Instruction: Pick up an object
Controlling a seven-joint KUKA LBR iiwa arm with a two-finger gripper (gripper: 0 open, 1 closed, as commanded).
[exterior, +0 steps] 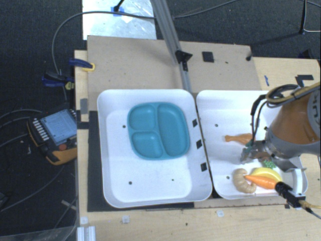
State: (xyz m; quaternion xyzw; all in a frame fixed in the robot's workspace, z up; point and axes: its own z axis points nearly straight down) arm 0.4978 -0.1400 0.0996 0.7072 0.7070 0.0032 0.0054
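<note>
One tool (249, 153) hovers over the right bin (220, 109) beside toy food; its opening cannot be told.

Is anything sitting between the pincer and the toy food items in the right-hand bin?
Nothing visible does. The pincer is low in the right shallow white bin, just beside the orange-brown drumstick-shaped toy. The beige peanut-shaped toy, yellow banana-shaped toy and orange carrot-shaped toy lie close below it, with bare bin floor between.
</note>
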